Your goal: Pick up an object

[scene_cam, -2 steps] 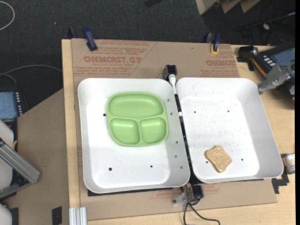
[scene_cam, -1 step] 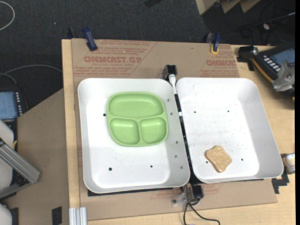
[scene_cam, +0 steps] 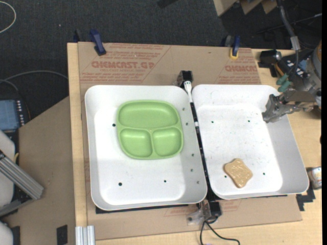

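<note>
Tool (scene_cam: 272, 111), grip state unclear, overhangs right bin (scene_cam: 286, 142); one cookie (scene_cam: 238, 172), one green tray (scene_cam: 150, 129).

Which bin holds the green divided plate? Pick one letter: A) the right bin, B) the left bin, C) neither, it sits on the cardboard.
B: the green divided plate lies inside the left bin, while the right bin holds a tan cookie-like piece.

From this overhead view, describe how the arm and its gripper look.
The gripper is dark grey metal with blocky fingers, at the right bin's far right rim. Behind it the wrist is grey, cluttered with black cables and a teal fitting. No markings are legible.
</note>
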`<state>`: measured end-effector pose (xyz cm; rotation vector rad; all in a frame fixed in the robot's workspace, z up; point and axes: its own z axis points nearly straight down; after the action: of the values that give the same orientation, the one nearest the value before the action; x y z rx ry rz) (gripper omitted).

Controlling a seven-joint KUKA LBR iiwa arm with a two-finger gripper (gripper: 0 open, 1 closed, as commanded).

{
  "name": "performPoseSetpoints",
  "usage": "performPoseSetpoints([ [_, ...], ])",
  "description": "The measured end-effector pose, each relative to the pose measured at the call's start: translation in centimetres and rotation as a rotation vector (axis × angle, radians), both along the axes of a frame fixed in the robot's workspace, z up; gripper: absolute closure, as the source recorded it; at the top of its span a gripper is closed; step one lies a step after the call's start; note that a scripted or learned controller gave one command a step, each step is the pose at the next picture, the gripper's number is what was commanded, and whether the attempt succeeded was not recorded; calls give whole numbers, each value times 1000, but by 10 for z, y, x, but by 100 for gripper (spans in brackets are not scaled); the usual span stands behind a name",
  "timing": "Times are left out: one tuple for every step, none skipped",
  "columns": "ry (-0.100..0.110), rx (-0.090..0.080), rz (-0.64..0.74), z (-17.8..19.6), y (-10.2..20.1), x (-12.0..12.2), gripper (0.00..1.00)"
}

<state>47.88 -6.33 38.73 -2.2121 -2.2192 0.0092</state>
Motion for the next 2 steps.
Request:
performPoseSetpoints([
  [-2, 0, 1, -56, 39, 0, 100],
  [-30, 0, 2, 94, 70, 8, 100],
])
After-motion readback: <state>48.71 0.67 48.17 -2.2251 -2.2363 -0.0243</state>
